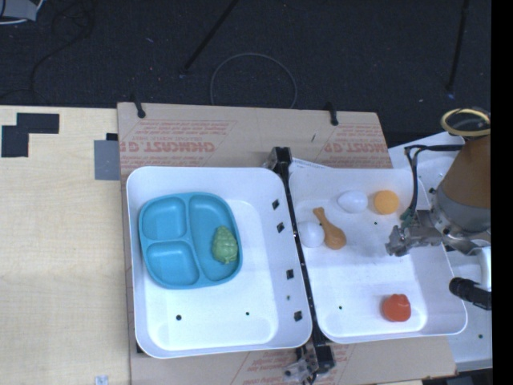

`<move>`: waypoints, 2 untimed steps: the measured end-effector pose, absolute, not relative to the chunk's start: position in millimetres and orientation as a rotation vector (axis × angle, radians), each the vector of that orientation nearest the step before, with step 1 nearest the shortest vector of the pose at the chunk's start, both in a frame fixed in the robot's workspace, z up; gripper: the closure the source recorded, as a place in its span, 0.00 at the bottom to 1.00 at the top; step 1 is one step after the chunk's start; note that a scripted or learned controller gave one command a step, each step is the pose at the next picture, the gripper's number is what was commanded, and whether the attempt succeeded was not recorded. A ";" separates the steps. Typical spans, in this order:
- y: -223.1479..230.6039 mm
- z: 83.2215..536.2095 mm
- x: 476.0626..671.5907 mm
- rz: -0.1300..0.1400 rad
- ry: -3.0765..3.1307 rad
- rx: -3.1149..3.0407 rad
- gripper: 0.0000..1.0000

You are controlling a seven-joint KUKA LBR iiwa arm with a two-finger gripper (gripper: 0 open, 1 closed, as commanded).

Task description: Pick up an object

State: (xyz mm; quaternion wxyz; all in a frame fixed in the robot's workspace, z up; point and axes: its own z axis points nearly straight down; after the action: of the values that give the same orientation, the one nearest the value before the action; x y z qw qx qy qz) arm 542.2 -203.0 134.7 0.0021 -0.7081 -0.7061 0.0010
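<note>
Right-hand shallow white plastic bin (353,327). Nearest the camera lies a small red, rounded object (396,307), matte, by the front right corner. Farther back, the gripper (398,243) hangs above the bin floor; whether its jaws are spread cannot be told. Beyond: a tan wooden spoon-like piece (329,229), a white egg-shaped item (351,201), an orange ball (385,201). Descend centred over one isolated object.

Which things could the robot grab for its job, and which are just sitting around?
For the job:
- pincer
- small orange ball
- red round toy
- tan wooden spoon-shaped piece
- white egg-shaped object

Just sitting around:
- blue plastic divided tray
- green lumpy toy in the tray
- brown cardboard sheet
</note>
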 end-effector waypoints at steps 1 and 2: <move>-212.5 192.3 547.4 -0.002 -2.224 -2.224 1.00; -213.2 232.7 547.9 -0.001 -2.224 -2.221 1.00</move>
State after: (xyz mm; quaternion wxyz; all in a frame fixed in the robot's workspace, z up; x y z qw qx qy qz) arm 547.9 -213.2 232.7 -0.0007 -0.7067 -0.7075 -0.0002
